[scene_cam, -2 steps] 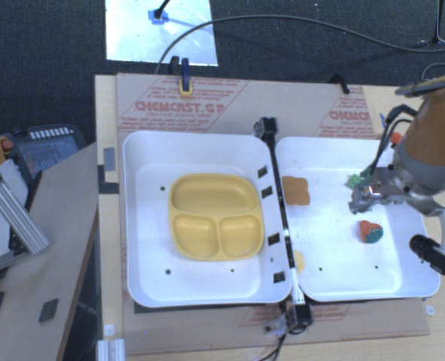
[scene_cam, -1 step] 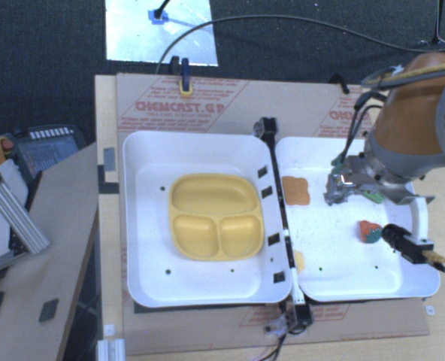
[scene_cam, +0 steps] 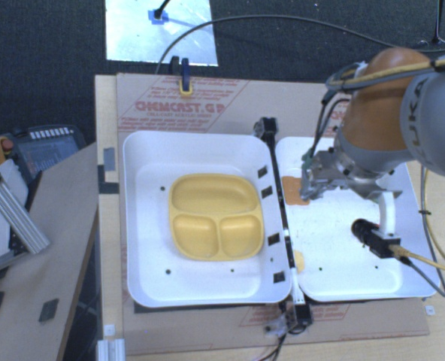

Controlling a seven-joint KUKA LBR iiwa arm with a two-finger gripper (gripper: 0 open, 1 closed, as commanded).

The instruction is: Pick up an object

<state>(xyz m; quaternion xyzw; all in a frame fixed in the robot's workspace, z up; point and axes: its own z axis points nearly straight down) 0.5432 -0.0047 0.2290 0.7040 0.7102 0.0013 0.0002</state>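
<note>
An orange-brown flat object (scene_cam: 291, 190) lies at the left side of the right bin (scene_cam: 343, 277), close to the divider. My gripper (scene_cam: 310, 189) hangs low over that object's right edge and partly covers it. I cannot tell whether it touches the object. A small pale yellow piece (scene_cam: 299, 262) rests lower down by the same bin's left wall, apart from the gripper.
A yellow three-compartment plate (scene_cam: 213, 215) sits in the middle of the left bin (scene_cam: 143, 201). The grey and orange arm (scene_cam: 388, 104) spans the right bin's upper right. A black cable fitting (scene_cam: 371, 237) hangs over the right bin's floor.
</note>
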